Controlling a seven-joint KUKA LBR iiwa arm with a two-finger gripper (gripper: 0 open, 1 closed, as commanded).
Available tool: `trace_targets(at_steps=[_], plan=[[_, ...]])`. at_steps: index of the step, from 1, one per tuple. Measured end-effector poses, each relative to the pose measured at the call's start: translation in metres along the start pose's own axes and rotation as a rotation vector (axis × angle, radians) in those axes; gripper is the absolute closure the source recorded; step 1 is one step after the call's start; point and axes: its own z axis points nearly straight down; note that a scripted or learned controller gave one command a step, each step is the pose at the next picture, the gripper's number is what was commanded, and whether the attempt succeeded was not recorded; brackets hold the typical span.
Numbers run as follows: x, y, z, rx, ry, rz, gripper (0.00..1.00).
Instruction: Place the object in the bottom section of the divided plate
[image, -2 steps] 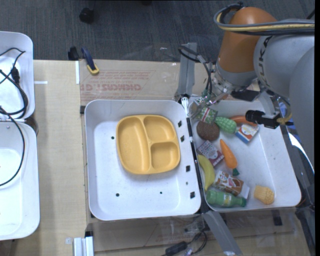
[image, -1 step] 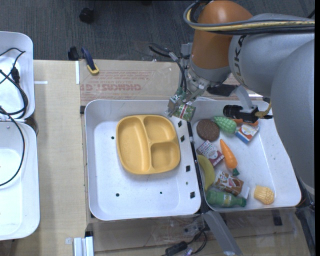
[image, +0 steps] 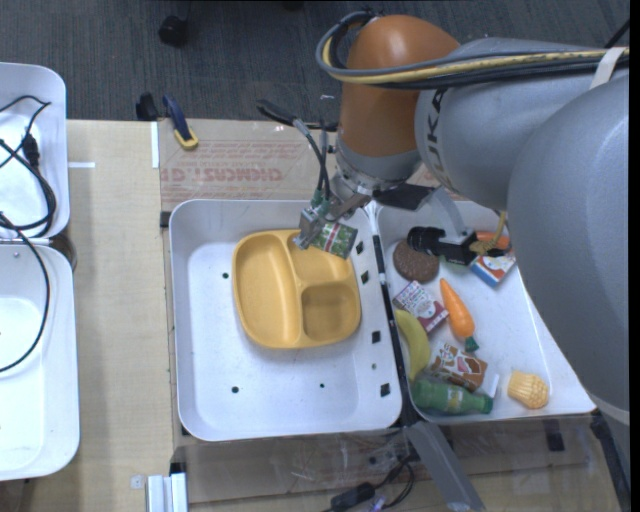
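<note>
A yellow divided plate (image: 268, 295) lies in the left white bin (image: 200, 330), with one long section on its left and two small sections on its right, one above the other. My gripper (image: 320, 225) hangs over the plate's upper right corner, reaching down from the orange wrist. It is shut on a small green and white packet (image: 337, 240), which sits tilted just above the plate's upper small section. The lower small section (image: 330, 312) holds nothing.
The right bin (image: 560, 380) holds a brown round cookie (image: 415, 262), a carrot (image: 457, 310), a banana (image: 412, 342), a green bottle (image: 452, 398), a corn cob (image: 527, 389) and snack packets (image: 421, 303). Cardboard (image: 235, 165) lies behind the bins.
</note>
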Motion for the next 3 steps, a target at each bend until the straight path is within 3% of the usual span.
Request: trace_targets(at_steps=[1,2,3], plan=[[0.059,0.026,0.005,0.0,0.0,-0.07,1.0],[0.063,0.02,-0.017,-0.001,-0.002,-0.135,1.0],[0.04,-0.033,-0.06,0.001,-0.001,0.017,1.0]])
